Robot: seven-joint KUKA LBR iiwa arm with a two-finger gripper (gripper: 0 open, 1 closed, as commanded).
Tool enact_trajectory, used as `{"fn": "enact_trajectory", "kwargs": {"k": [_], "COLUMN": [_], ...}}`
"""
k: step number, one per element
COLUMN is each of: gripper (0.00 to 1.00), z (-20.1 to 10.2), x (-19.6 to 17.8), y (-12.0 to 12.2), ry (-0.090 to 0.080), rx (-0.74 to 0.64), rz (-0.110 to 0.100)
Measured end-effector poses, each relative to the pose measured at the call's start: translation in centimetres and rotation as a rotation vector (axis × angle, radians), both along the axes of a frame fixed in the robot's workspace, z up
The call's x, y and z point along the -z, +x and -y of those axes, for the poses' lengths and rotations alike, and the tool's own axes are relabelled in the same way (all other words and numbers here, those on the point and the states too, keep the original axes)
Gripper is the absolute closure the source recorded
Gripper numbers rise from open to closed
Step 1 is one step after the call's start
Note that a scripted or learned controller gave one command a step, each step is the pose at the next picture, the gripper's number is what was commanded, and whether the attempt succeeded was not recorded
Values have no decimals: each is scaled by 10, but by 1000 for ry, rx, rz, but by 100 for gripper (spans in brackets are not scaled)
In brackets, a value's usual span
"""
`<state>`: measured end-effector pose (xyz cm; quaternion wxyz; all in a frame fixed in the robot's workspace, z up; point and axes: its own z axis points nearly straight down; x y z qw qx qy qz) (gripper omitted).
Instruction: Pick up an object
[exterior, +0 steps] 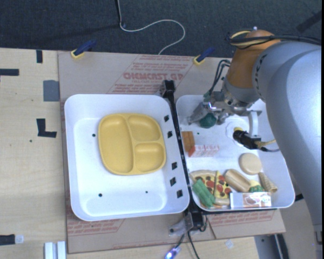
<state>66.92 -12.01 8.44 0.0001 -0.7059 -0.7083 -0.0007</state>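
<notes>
My gripper (pixel 207 116) hangs over the far left part of the right bin (pixel 281 166), on the arm that comes in from the right. A small dark green round object (pixel 208 121) sits between its fingers, and the gripper is shut on it. Below it in the same bin lie an orange-brown block (pixel 188 143) by the left wall and a clear packet with red print (pixel 206 150). Toward the near side lie a beige round piece (pixel 250 163), a hot dog (pixel 237 181), a pizza slice (pixel 215 186) and a green vegetable (pixel 201 193).
A white printed card (pixel 251 199) lies along the right bin's near wall. The left bin (pixel 78 144) holds a yellow divided plate (pixel 132 143). A black-clipped divider (pixel 175 139) separates the bins. A white cable (pixel 151 26) loops on the dark floor behind.
</notes>
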Motion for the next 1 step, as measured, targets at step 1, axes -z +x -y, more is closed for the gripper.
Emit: {"fn": "enact_trajectory", "kwargs": {"k": [1], "gripper": [100], "z": [1], "x": [-10], "y": [-1], "ry": [-1], "rx": [1], "rz": [-1]}}
